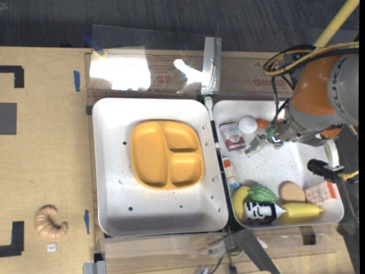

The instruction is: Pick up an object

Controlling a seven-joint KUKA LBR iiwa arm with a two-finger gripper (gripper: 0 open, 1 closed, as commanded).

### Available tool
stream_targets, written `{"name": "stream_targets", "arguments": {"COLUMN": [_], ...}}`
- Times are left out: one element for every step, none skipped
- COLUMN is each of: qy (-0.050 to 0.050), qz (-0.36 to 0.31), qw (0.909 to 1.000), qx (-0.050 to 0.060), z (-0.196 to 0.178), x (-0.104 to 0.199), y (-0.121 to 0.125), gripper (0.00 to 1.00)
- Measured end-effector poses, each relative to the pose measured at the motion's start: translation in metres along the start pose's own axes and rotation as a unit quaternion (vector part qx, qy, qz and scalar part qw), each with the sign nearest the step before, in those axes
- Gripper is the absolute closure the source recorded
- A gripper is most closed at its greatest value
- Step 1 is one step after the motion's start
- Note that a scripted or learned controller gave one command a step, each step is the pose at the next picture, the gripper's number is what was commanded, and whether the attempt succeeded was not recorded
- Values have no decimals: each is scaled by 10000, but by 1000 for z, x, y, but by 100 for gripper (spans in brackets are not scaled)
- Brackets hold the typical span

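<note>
Hovering at the frame's right, our gripper (259, 143) has jaws we can't read. Crowded toys (278, 203) in the right bin (285, 165) risk a glancing miss.

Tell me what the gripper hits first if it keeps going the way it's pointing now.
The gripper points down-left in the right bin. The small red-and-white packet lies closest along that line, though bare bin floor might come first; depth is unclear.
</note>
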State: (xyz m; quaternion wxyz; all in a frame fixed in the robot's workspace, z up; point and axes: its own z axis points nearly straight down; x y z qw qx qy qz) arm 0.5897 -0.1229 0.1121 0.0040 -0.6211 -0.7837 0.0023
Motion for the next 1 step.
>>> {"name": "stream_targets", "arguments": {"qy": [-39], "qz": [-1339], "qw": [9910], "qx": [-55], "z": [25], "x": [17], "y": [16], "gripper": [0]}}
